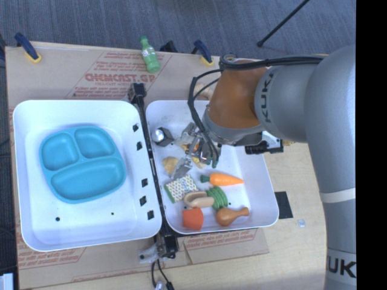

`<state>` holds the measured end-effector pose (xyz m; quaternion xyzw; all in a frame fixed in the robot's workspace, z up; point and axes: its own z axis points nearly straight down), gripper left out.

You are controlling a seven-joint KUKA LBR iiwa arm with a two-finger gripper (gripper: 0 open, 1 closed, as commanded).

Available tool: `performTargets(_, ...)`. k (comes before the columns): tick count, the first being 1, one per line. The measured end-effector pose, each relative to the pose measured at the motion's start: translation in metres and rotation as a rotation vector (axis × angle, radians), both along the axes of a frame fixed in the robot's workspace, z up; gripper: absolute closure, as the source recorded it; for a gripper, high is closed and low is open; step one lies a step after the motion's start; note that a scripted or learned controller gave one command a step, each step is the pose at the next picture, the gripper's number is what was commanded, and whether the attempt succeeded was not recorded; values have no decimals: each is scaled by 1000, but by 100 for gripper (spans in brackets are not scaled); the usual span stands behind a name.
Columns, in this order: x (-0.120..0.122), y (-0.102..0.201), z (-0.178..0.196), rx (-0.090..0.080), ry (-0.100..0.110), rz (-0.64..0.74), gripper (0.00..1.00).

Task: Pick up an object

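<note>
so the arm [290,95] comes in from the right, grey with its orange band [237,98] showing above the wrist, and it leans down over the right bin [260,180]. the gripper [198,150] sits low in the upper middle of that bin, among the small things there; whether it is released or clenched on anything i cannot tell from here, the metal parts blur together.

just beside the gripper, toward the left, lies a shiny round metal piece [159,136], and below it a small yellowish scrap [172,163]. further down is a checkered little block [181,187], green and white. to its right a carrot [222,179] lies flat with its point to the right, well below the gripper. under the carrot there is a green ridged vegetable [217,196], a tan roll-shaped toy [199,199] touching it, a brown drumstick [231,214] and a red-orange tomato-like piece [193,219] near the bottom wall.

the left bin [24,180] carries a blue divided plate [82,162] with three compartments. both bins rest on a cardboard-covered bench [109,74], where a small green bottle [149,55] lies near the top edge, with blue clamps [27,47] at that edge.
</note>
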<state>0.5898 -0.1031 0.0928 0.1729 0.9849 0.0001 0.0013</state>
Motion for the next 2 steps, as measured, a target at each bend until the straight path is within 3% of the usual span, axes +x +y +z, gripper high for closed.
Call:
performTargets(1, 35, -8, -1, -1, 2, 399, 0)
performTargets(2, 65, 11, 0, -1, 1, 452, 0)
